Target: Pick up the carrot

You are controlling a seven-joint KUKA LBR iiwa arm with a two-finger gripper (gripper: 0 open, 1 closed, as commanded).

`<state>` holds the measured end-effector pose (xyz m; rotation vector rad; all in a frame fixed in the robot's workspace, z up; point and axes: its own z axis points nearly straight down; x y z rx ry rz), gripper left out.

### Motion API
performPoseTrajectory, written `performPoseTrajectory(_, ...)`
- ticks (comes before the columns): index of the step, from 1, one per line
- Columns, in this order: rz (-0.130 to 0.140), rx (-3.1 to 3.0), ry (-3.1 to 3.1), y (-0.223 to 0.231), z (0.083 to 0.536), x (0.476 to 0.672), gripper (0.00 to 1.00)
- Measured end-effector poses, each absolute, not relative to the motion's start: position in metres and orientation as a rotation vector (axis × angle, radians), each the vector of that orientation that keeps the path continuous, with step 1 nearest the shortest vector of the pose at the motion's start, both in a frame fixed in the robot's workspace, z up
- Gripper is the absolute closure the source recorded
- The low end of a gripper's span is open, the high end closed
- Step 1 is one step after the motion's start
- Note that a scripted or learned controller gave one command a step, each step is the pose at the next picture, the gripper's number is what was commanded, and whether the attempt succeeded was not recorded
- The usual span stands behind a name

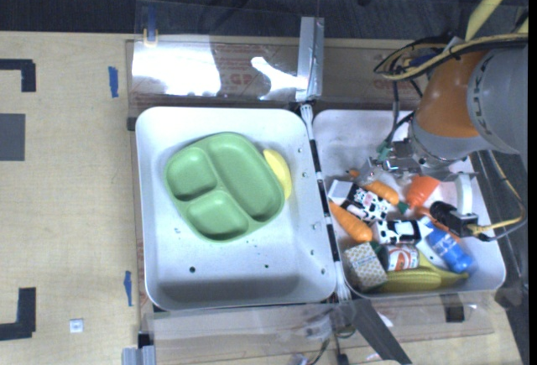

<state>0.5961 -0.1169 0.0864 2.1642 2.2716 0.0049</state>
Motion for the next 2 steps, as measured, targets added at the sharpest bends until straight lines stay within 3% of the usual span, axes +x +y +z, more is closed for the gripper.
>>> performPoseTrajectory(1, 0.009, 2.165, 2.265, -0.118, 0.098, 0.597, 1.0)
performPoseTrajectory(2, 0.0, 2.176, 2.264, -0.148, 0.214, 0.598, 1.0)
